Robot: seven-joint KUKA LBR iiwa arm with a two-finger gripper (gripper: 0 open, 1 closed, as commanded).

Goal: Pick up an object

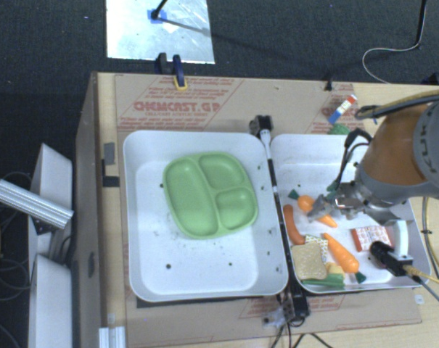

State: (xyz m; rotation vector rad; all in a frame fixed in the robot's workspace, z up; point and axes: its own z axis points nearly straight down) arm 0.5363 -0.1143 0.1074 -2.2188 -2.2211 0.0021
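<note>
A green sectioned plate (210, 194) is held in the left bin (143, 267). In the right bin (313, 151), toy carrots (342, 252), a sausage (293, 225) and a cracker (310, 259) are clustered at six o'clock. The pincer (322, 209) is lowered there; its opening cannot be told.

My pincer (322, 210) sits low in the right bin (306, 151), just beside a small orange piece (305, 204). An orange-red sausage shape (293, 225) lies lengthwise by the left wall. A carrot (342, 252) lies slantwise near a tan speckled slab (310, 259). A red-and-white packet (369, 237) lies flat to its right.
</note>
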